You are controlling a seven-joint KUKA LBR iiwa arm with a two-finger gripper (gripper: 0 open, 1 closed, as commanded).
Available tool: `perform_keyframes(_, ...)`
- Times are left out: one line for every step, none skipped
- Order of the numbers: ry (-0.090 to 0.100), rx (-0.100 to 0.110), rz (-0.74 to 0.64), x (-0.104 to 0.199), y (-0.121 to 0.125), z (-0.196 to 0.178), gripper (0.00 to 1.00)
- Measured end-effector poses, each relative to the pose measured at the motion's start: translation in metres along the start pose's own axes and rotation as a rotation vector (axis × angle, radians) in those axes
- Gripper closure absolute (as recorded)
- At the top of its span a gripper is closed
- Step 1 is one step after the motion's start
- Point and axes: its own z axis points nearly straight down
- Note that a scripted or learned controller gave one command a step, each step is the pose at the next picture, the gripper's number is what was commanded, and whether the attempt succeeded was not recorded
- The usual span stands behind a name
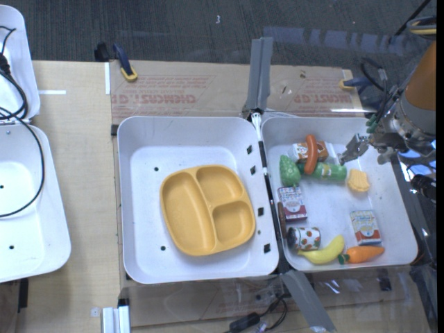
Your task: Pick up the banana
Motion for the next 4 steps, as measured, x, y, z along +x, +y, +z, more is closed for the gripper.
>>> perform_keyframes(-0.001,-0.001,0.172,-0.009,0.002,-0.105,0.0)
perform_keyframes(0.0,-0.001,-0.23,-0.006,-0.082,-0.026,0.0)
perform_keyframes(0.0,-0.001,-0.23,-0.006,-0.082,-0.026,0.0)
perform_keyframes(0.0,-0.003,-0.451,0.035,-0.098,0.08,0.0)
